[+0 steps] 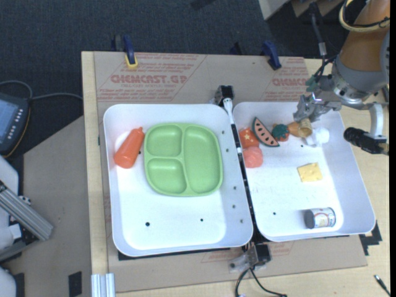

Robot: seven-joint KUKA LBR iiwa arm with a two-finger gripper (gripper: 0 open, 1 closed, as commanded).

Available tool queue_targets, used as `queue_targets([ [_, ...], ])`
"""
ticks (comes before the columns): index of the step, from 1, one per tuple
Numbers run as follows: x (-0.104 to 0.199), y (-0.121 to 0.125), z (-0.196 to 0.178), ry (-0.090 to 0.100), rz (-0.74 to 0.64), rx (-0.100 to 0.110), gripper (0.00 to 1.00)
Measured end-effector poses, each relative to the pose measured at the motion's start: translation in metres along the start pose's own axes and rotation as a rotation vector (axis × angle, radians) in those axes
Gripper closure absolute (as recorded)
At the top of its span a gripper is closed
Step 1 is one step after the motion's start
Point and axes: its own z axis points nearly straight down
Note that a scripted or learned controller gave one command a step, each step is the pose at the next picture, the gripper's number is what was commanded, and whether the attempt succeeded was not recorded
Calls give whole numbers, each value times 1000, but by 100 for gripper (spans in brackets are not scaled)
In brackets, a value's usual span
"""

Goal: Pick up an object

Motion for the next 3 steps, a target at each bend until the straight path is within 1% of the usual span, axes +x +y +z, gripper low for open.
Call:
queue_targets([
  [1,0,1,-30,1,0,2,100],
  [2,36,-33,-32,4,-1,11,100],
  [3,65,-80,-41,4,-1,12,100],
])
